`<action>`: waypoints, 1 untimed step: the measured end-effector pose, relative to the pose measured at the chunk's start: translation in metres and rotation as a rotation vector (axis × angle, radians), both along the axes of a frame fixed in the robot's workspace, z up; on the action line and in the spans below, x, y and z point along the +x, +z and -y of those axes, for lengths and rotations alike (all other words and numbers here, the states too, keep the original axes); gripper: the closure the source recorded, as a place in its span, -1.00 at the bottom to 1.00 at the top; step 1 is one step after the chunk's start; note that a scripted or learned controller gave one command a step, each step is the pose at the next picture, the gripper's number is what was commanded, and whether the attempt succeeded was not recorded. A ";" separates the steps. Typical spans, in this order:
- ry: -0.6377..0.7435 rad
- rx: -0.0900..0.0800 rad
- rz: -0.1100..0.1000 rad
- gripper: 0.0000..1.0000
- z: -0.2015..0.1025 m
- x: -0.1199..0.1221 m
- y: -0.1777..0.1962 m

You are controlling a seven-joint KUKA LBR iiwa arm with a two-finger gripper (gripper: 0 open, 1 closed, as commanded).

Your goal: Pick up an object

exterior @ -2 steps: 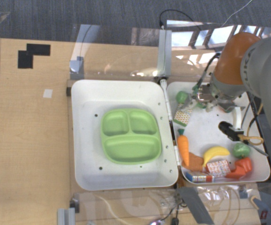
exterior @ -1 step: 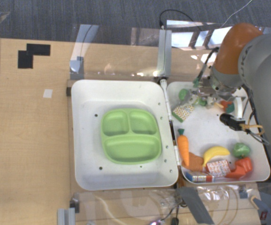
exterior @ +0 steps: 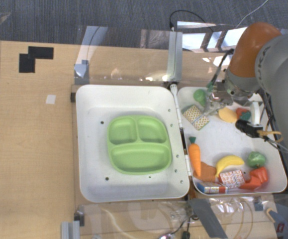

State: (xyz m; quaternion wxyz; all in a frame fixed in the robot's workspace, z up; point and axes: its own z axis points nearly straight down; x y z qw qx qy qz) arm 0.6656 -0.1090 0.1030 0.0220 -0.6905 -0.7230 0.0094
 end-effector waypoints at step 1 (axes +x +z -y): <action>0.001 -0.002 0.003 -1.00 0.000 0.000 0.000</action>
